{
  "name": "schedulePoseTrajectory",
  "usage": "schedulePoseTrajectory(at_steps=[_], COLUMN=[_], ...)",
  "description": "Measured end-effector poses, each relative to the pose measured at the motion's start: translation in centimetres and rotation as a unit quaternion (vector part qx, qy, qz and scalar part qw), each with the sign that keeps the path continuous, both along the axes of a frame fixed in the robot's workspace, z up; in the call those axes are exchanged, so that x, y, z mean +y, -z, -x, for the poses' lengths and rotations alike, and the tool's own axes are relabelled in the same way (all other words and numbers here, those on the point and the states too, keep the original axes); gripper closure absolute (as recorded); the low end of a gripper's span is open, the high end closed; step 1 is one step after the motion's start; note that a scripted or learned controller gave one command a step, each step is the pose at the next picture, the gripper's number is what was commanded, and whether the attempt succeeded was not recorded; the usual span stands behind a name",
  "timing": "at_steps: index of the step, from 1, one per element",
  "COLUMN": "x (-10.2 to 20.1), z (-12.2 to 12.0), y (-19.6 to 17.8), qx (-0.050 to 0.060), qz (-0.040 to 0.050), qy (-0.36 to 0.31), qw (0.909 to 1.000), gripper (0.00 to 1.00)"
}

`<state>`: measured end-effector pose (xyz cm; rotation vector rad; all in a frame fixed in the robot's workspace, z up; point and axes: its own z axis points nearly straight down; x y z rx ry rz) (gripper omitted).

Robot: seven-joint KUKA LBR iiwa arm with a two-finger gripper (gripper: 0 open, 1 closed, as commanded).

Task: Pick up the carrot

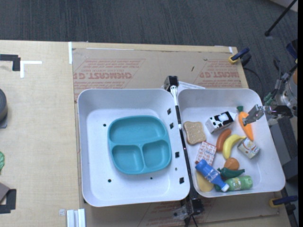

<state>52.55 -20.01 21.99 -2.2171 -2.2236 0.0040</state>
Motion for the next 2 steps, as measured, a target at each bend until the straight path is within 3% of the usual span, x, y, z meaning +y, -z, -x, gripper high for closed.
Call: schedulePoseTrajectory(at_steps=[1, 2], x=[-1.3, -1.29], z=[-4.75, -4.75], y=[10.43, 9.52], qx=[-0.015, -0.014], qz=[0.0005, 0.0001], qy=[0.011, 0.01], qw=[0.9998, 0.9999], gripper=[0.0, 1.0])
